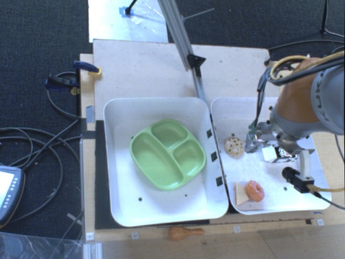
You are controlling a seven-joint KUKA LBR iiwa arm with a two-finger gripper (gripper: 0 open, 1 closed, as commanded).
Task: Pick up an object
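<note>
In the right bin a round speckled cookie lies near the left wall. An orange doughnut rests on a tan flat slice at the bin's front left. My gripper hangs low over the right bin, just right of the cookie, close to it or touching it. The grey wrist and the orange band hide the bin floor behind it. In the left bin lies a green divided plate, tilted across the middle.
A slanted metal pole crosses the bench and ends at the wall between the bins. A small tan object lies on the bench in front of the bins. Yellow and black cables trail from the wrist over the right bin's right side.
</note>
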